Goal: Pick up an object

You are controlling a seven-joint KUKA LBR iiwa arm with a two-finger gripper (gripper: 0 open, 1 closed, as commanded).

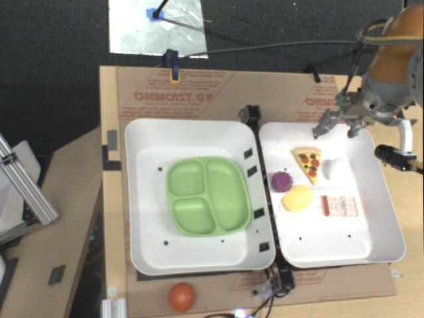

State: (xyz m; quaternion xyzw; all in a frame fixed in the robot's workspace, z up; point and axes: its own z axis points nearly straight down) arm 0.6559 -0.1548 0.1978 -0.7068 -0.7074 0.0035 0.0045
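While the gripper (338, 123) hangs over the far edge of the right bin (381, 240), its two fingers are spread apart and nothing is between them. The nearest object is the toy pizza slice (308, 162), just beside it at about 7 o'clock. Its long axis runs from 12 to 6 o'clock, point toward 6.

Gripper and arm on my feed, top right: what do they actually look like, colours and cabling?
The arm is grey with a rounded orange band above the wrist. Below it sits a grey metallic gripper with two dark fingers splayed apart. A thin dark cable runs from the wrist area leftward across the dark backdrop. A small teal spot shows near the wrist.
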